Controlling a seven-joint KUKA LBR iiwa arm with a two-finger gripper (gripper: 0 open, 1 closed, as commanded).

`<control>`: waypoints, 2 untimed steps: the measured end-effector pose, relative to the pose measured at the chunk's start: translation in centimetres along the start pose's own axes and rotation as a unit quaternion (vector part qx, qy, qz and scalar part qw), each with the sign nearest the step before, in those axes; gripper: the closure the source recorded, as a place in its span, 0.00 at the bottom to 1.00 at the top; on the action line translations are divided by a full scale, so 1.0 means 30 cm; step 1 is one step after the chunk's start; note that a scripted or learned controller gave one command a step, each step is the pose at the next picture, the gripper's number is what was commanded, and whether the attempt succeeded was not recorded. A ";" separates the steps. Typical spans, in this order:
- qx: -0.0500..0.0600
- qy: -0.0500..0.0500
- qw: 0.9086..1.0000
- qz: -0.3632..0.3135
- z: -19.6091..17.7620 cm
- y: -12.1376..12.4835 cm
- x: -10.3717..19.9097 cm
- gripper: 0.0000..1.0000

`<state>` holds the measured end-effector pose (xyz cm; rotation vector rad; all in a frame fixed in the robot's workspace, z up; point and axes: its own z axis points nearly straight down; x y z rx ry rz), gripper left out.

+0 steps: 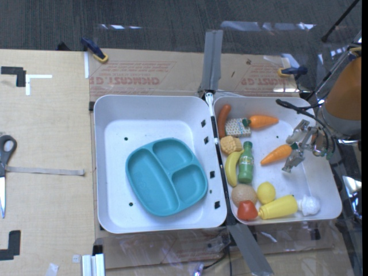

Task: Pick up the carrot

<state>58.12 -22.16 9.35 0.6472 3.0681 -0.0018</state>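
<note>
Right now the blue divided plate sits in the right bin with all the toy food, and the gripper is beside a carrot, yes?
Not quite. The camera view shows the blue divided plate alone in the left bin; the toy food is in the right bin. The gripper is indeed beside a carrot.

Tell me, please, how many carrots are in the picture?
2. One carrot lies near the far wall of the right bin, beside a grey sponge-like block. The other carrot lies mid-bin, close to the gripper. None seems hidden.
</note>
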 end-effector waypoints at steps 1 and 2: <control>0.000 0.002 0.997 0.082 0.002 0.158 0.071 0.00; 0.001 -0.001 0.997 0.080 -0.032 0.162 0.065 1.00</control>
